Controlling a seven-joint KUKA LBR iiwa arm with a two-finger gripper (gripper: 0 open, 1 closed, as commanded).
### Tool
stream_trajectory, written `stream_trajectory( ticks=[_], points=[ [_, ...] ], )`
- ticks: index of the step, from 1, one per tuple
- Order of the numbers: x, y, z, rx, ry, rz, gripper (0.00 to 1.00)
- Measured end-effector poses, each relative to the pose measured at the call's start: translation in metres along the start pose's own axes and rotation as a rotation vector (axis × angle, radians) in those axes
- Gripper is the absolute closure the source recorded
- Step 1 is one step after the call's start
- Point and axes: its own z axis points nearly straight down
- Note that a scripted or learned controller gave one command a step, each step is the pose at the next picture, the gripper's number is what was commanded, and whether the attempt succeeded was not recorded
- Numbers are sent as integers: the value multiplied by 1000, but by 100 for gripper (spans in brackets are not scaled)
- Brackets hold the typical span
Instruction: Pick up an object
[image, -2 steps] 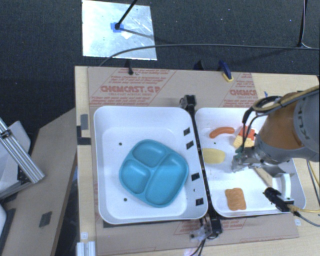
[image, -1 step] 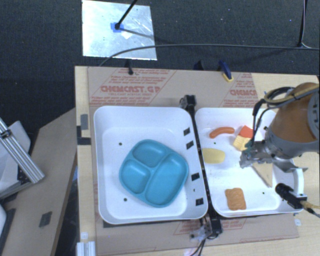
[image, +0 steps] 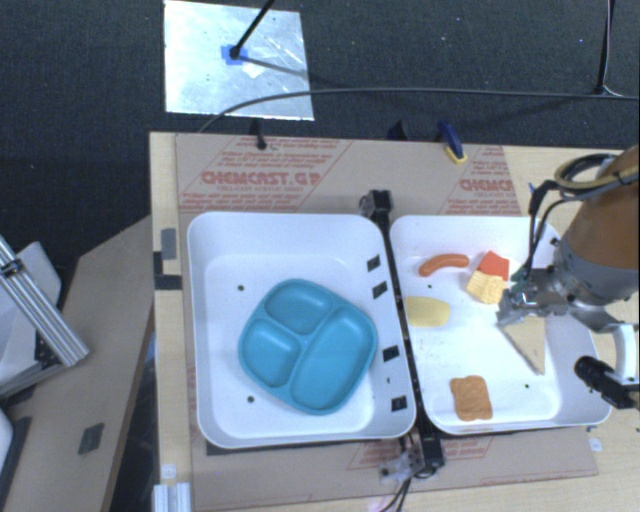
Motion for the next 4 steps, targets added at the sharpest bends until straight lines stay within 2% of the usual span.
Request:
stream_trajectory(
  ticks=[1,2,3,4],
  points=[
    [0,1,-22,1,1,-2,100],
    [53,-5,-25,5,4,-9,100],
    [111,8,-20,4,4,-10,100],
    [166,9,-33,4,4,-10,100]
  ],
)
